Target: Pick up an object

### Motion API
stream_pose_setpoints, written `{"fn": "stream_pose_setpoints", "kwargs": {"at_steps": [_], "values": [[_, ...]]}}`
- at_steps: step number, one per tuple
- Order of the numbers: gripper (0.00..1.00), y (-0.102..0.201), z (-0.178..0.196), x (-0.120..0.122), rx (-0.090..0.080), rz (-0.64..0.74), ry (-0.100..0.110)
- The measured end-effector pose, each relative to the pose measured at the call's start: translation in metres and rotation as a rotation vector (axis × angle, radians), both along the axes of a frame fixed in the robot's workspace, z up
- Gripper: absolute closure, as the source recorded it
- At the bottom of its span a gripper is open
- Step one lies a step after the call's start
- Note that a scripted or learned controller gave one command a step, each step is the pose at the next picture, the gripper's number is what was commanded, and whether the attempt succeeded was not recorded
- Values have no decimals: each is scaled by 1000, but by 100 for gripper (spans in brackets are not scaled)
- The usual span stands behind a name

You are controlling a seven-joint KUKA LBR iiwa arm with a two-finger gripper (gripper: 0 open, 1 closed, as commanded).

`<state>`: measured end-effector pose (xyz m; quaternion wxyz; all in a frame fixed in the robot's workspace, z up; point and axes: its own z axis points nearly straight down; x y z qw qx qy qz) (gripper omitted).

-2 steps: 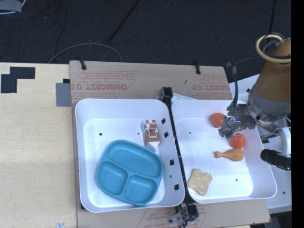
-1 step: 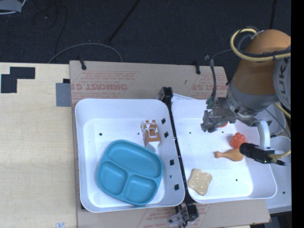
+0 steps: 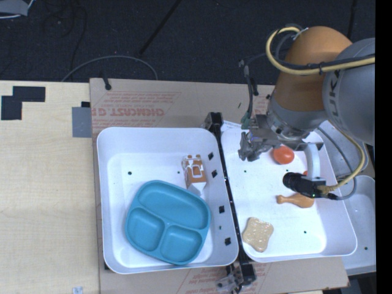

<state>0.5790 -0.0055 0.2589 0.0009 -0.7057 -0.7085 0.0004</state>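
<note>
My jaws are hanging low over the right-hand bin, near its far left corner; how wide they are standing, I cannot tell. The orange toy tomato is lying just beside them, not touching.

Two white bins sit side by side: the left bin and the right bin. The left holds two things: one blue divided plate and one orange-and-white toy. The right holds three: one red-orange ball, one brown drumstick and one beige flat piece.
</note>
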Motion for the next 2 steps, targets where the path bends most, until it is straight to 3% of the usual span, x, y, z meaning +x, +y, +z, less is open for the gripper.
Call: {"fn": "stream_pose_setpoints", "kwargs": {"at_steps": [2], "values": [[100,102,-20,33,0,1,1]]}}
